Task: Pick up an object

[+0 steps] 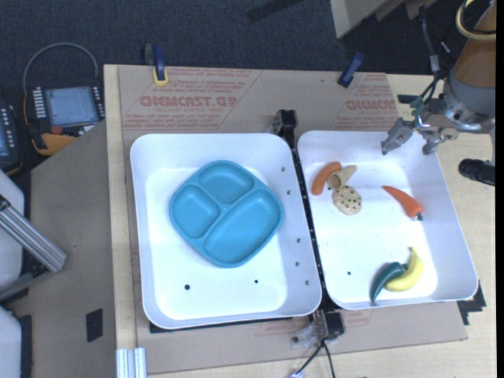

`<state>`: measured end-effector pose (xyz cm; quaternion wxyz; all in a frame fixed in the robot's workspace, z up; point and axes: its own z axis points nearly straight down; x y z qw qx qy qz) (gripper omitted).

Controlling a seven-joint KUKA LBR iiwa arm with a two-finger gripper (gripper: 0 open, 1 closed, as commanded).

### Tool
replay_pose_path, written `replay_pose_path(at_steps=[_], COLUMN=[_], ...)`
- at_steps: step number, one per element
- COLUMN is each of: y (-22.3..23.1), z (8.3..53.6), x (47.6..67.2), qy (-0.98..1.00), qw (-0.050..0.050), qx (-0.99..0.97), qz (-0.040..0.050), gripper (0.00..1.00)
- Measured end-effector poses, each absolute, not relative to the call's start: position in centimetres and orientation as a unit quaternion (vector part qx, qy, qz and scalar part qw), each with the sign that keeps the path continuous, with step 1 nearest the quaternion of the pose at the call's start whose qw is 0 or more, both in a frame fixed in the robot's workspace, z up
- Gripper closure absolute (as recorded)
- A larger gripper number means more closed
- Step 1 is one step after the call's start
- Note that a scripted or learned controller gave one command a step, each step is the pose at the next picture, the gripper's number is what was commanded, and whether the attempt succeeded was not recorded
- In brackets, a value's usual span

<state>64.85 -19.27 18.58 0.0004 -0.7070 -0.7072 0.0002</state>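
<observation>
Orange pepper (403, 201) below open jaws (415, 138), apart.

Dark blue-grey carpet (197, 22) covers the floor beyond the gripper (413, 138). The brown board (228, 93) stretches away to the gripper's left, where a pendant screen (69, 105) lies.

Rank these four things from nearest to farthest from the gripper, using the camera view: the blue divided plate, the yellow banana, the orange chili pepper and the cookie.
Measured from the gripper, at the right bin's upper right:
1. Orange chili pepper, just below it, right side of that bin.
2. Cookie, toward the bin's left.
3. Yellow banana, at the bin's lower edge.
4. Blue divided plate, in the left bin.
</observation>
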Motion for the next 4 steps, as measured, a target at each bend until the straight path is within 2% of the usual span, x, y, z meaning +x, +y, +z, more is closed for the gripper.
replay_pose_path(at_steps=[1,2,3,4], y=[-19.7,-19.6,-19.6,-19.3], z=[13.4,8.2,9.6,16.0], x=[63.8,63.7,63.9,64.0], qy=[-0.707,-0.707,-0.708,-0.708], qw=[0.003,0.003,-0.001,-0.004], qx=[-0.707,-0.707,-0.707,-0.707], qz=[0.0019,0.0015,-0.0002,-0.0019], gripper=[0.00,0.00,1.00,1.00])
